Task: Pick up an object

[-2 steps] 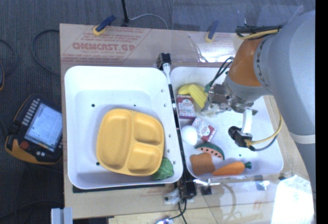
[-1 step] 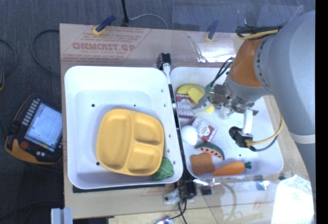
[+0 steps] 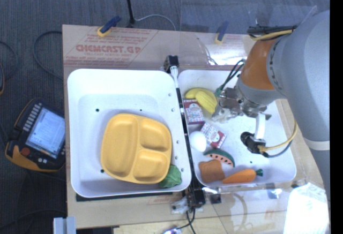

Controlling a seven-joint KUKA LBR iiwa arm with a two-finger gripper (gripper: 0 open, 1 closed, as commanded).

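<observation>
The right bin (image 3: pixel 284 166) holds a yellow banana (image 3: pixel 202 98), a dark red packet (image 3: pixel 192 111), a white egg (image 3: pixel 198 141), a small red-and-white packet (image 3: pixel 213 134), a watermelon slice (image 3: pixel 222 156), an orange-brown piece (image 3: pixel 211 170) and a carrot (image 3: pixel 241 175). My gripper (image 3: pixel 224 111) hangs low over the middle of this bin, just right of the banana and above the small packet. The wrist hides its fingertips, and I see nothing held between them.
In the left bin (image 3: pixel 86 99) lies a yellow divided tray (image 3: pixel 137 148), with a green leaf (image 3: pixel 172 176) at its lower right corner. A black cable (image 3: pixel 257 144) loops from the wrist over the right bin. A tablet pendant (image 3: pixel 37 134) lies on the floor at left.
</observation>
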